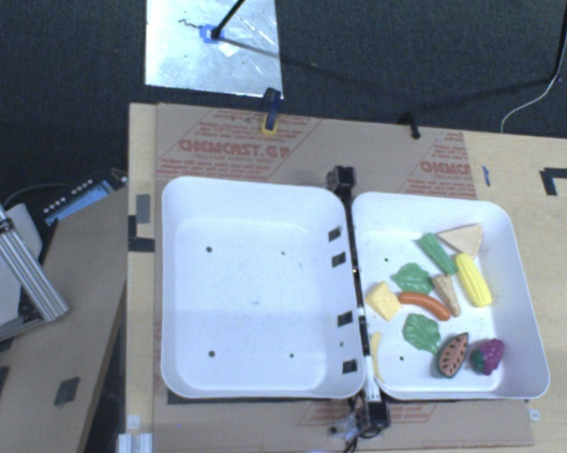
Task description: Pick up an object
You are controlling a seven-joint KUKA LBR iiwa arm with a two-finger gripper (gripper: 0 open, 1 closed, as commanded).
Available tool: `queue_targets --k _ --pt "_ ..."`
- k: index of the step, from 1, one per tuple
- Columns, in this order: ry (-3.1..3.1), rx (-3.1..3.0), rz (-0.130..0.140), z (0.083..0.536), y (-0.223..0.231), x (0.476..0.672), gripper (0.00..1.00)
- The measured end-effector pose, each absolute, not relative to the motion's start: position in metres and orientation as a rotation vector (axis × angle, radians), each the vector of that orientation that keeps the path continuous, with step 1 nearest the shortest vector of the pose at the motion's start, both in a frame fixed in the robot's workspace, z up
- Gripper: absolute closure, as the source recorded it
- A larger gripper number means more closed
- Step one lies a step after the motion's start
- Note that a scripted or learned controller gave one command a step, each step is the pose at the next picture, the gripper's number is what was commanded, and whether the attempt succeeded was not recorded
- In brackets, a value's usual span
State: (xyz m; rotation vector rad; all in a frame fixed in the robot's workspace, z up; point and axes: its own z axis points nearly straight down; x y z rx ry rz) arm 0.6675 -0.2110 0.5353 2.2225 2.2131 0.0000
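Lower frame: two shallow white plastic bins (256,203) are seen side by side, the left one bare. Toy foods are clustered in the right bin: purple plastic grape bunch (486,355) and brown-red slice (452,355) at lower right, yellow corn cob (474,280) and orange sausage (423,305) mid-bin. Finger state cannot be told. Risk judged: items are packed touching, so neighbours may be nudged or two pinched together.

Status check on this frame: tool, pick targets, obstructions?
Toy food clustered in right bin: corn, grapes, sausage. Nothing lifted. Nothing over them.
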Motion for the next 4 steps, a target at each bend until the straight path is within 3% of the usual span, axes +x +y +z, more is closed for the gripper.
queue_targets --k 1,2,3,4 --pt "2.228 2.231 -0.010 0.406 -0.207 0.614 1.00" --pt "2.223 2.208 0.005 0.437 -0.205 0.671 1.00" --pt "2.227 2.222 -0.004 0.352 -0.206 0.668 1.00" --pt "2.223 2.210 0.006 0.369 -0.205 0.670 1.00"
